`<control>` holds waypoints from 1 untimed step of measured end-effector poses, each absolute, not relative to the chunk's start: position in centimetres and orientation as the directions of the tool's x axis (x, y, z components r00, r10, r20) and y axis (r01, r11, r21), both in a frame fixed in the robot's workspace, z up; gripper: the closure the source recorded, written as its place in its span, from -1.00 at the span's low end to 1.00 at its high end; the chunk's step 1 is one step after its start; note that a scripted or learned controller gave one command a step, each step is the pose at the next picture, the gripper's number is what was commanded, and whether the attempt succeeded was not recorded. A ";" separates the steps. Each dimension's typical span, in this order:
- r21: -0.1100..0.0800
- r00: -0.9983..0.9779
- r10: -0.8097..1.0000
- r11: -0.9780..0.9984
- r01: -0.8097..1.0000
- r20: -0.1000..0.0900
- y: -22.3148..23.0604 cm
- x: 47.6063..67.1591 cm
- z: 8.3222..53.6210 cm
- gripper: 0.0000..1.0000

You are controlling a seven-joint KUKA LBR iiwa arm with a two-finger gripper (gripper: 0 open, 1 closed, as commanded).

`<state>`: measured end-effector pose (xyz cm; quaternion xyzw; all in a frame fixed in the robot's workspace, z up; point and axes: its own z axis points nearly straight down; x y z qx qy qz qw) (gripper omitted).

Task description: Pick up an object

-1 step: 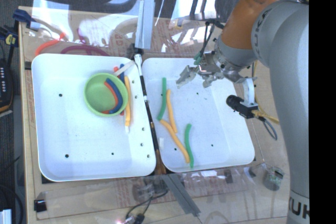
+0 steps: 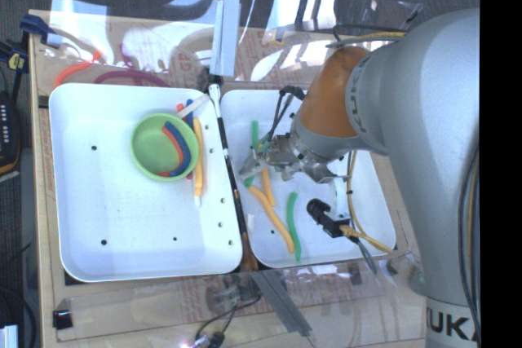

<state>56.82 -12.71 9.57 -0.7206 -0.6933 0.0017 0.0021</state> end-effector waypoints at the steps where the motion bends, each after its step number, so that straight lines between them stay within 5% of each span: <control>1: -0.007 0.036 0.999 -0.036 0.999 0.001 -12.7 56.9 10.6 1.00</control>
